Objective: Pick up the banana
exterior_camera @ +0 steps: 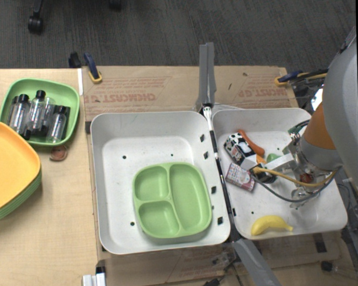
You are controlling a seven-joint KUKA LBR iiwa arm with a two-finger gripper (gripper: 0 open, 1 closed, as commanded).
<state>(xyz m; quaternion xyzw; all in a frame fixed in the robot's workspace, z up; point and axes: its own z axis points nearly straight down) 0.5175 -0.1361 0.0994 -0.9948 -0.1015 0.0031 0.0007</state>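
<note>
My gripper is hanging over the right bin, and I cannot tell how it is set.

I am risking a miss: the banana is lying near the bin's front wall, apart from me, with loose cables between us. Packets and a carrot are crowding this bin; the left bin is carrying a green divided tray.

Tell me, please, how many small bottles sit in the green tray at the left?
4 bottles, side by side in the green tray on the bench's left; more could hide behind them.
</note>
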